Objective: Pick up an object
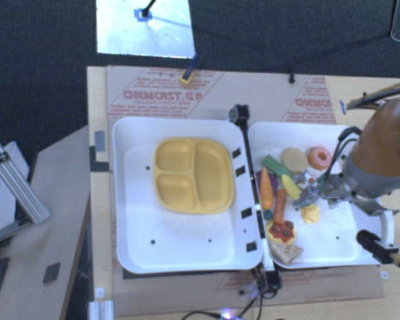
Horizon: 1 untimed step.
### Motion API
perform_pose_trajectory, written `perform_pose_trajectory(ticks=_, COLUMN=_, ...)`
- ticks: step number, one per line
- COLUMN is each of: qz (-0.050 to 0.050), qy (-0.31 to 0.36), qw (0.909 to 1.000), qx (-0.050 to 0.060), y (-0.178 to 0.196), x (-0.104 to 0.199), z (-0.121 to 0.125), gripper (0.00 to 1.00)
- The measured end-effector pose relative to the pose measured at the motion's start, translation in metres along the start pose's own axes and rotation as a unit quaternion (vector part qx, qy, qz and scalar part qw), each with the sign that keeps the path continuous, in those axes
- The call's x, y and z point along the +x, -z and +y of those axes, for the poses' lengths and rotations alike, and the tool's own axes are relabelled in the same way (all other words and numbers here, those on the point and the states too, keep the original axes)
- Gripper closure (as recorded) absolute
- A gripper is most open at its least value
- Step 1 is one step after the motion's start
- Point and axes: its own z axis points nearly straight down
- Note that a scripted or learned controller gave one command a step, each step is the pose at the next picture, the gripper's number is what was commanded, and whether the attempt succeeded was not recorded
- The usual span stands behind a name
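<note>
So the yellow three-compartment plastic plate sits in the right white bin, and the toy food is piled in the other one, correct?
Not quite: the camera view shows the yellow three-compartment plastic plate in the left white bin. The toy food is piled in the other, right bin.

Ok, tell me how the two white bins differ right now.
The left bin bears one thing, a yellow divided plate lying flat near its middle; the right bin bears a heap of small toy foods crowded toward its left side. The arm's gripper reaches into the right bin, not the left. Both are shallow, white and set side by side.
</note>
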Motion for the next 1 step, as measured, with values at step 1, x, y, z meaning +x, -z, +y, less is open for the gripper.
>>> perform_pose_trajectory(ticks=1, qz=-0.001, qy=0.0, qw=1.0, qx=-0.002, y=-0.051, x=0.0003, z=0.0009, gripper=0.0)
